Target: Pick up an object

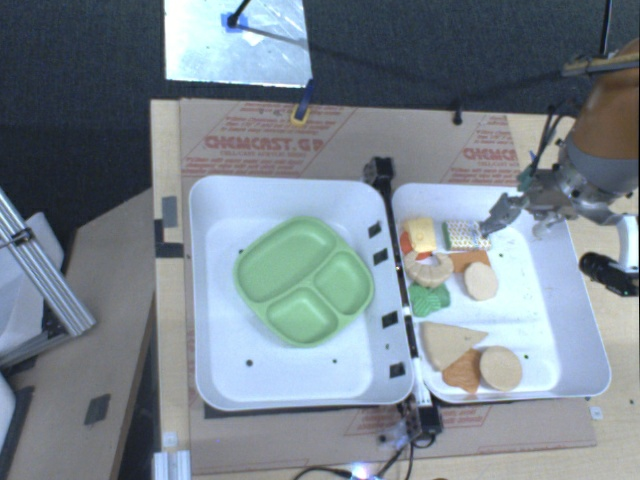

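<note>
The arm (608, 118) reaches in from the right edge of the camera view, its orange band sitting just above the grey wrist (590, 183). Below and left of the wrist the gripper (520, 213) points down and to the left at a slant. Two fingers (497, 215) show, one stretched out to the left and one shorter to its right, spread apart with nothing between them.

Bench (120, 268): light wood top, brown printed cardboard sheet (330, 133) laid flat on it. Two shallow white bins sit on the cardboard, touching at a black centre join: left bin (215, 218), right bin (570, 308). Silver foil sheet (238, 28) on dark floor beyond the bench's far edge.
</note>
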{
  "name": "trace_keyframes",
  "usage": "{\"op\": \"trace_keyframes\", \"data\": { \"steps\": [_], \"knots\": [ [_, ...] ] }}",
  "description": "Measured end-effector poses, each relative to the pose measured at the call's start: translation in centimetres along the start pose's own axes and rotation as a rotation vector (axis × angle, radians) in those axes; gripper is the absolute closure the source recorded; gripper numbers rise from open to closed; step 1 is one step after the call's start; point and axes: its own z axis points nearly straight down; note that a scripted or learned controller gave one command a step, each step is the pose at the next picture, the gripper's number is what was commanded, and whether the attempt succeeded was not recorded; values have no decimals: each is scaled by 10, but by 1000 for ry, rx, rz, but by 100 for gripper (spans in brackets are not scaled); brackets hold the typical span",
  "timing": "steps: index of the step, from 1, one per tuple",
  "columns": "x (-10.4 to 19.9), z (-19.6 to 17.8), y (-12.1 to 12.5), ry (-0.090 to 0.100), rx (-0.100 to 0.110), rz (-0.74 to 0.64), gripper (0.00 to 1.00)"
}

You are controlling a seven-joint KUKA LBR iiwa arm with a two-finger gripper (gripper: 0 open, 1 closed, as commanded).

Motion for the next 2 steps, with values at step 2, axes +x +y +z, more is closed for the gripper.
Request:
{"op": "trace_keyframes", "data": {
  "steps": [2],
  "knots": [
    [-1,56,3,-1,-7,0,0]
  ]
}}
